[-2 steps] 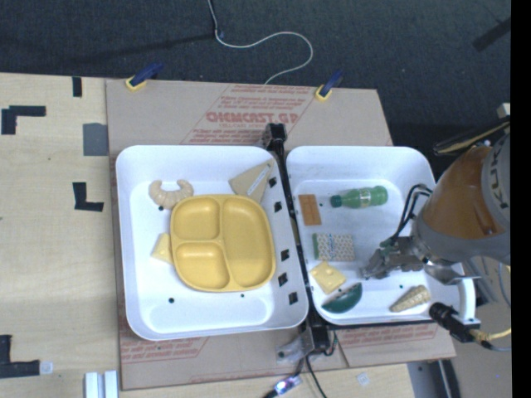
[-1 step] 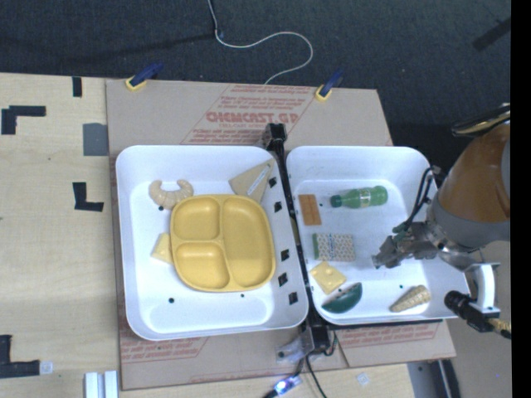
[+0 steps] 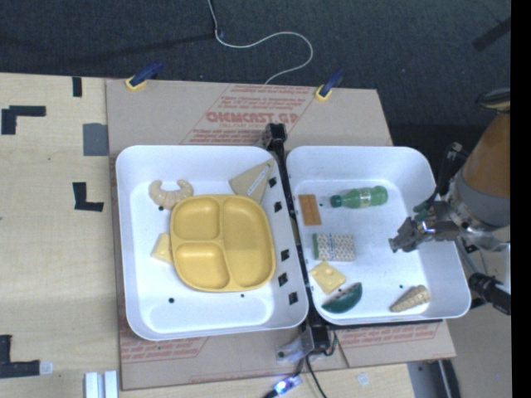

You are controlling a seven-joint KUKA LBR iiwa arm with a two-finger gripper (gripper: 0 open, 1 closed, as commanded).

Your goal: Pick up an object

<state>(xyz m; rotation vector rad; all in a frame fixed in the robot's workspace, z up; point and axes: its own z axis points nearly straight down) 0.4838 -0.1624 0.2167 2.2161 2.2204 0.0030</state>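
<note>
Camera view: claw (image 3: 406,239) over right bin (image 3: 415,166), nothing visibly held.

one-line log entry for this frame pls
phase: approach | gripper: over right bin, nothing seen held | nearest: cone-shaped piece, green bottle | left bin: yellow divided plate

The arm (image 3: 489,177) is grey with a broad orange band above the wrist; its gripper (image 3: 408,239) is dark, angular metal, with a black cable alongside.
</note>
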